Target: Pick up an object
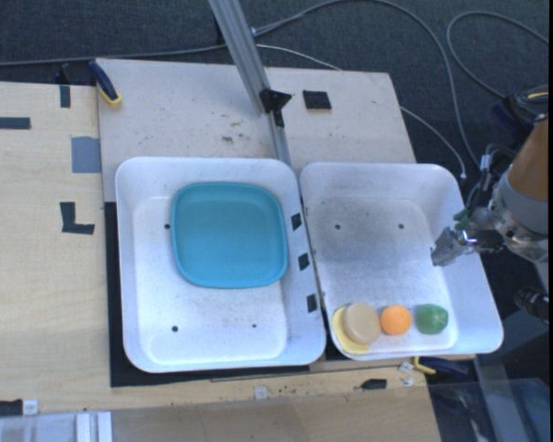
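Observation:
Along the front edge of the right bin [369,191] lie three small things in a row: a tan round piece on a yellow disc [358,324], an orange ball [395,320] and a green ball [431,319]. A teal square plate [229,234] lies in the left bin [147,339]. My gripper [447,249] hangs over the right bin's right side, above and behind the green ball, with nothing seen between its fingers. The grey arm with its orange band [535,168] reaches in from the right.
A slanted metal pole [249,58] runs down to the gap between the bins. Cables [424,35] lie on the dark floor behind. A yellow-tipped tool [106,86] rests at the bench's back left corner.

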`<control>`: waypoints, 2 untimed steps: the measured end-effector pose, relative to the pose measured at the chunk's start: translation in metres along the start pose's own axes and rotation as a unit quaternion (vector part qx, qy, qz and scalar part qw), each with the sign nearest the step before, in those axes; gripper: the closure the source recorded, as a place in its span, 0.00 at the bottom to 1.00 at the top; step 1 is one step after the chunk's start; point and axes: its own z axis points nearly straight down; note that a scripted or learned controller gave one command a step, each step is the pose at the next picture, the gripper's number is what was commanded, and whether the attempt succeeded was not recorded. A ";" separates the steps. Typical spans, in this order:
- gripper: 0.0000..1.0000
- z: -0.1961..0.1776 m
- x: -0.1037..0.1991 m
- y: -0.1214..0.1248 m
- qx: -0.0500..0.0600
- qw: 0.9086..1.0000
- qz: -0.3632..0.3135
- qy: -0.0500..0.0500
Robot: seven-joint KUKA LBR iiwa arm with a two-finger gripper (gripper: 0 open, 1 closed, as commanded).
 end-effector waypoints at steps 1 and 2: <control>1.00 0.005 0.053 0.002 0.002 1.000 -0.001 0.001; 1.00 -0.005 0.111 0.009 0.002 1.000 -0.002 0.001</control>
